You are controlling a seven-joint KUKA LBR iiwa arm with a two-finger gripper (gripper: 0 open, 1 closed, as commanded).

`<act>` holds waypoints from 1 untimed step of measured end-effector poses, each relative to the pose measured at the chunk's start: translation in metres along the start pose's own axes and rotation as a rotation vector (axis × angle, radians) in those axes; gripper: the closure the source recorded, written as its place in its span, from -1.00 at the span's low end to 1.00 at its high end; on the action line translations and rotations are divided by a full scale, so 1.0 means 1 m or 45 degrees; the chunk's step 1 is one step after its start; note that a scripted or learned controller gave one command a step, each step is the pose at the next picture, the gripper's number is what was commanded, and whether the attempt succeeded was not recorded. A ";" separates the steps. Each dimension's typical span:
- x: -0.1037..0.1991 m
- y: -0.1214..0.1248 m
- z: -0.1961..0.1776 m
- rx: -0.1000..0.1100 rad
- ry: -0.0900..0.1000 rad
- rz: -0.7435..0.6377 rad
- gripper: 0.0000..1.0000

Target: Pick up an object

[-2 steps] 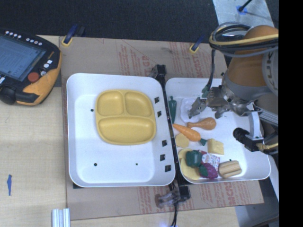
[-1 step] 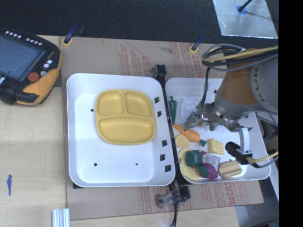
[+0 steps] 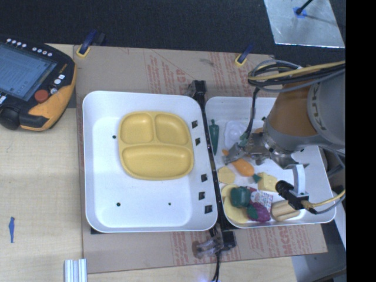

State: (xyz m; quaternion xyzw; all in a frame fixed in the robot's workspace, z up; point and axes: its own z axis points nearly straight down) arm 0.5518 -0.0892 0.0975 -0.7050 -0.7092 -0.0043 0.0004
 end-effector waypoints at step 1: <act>-0.004 -0.005 0.005 0.014 -0.007 0.005 -1.00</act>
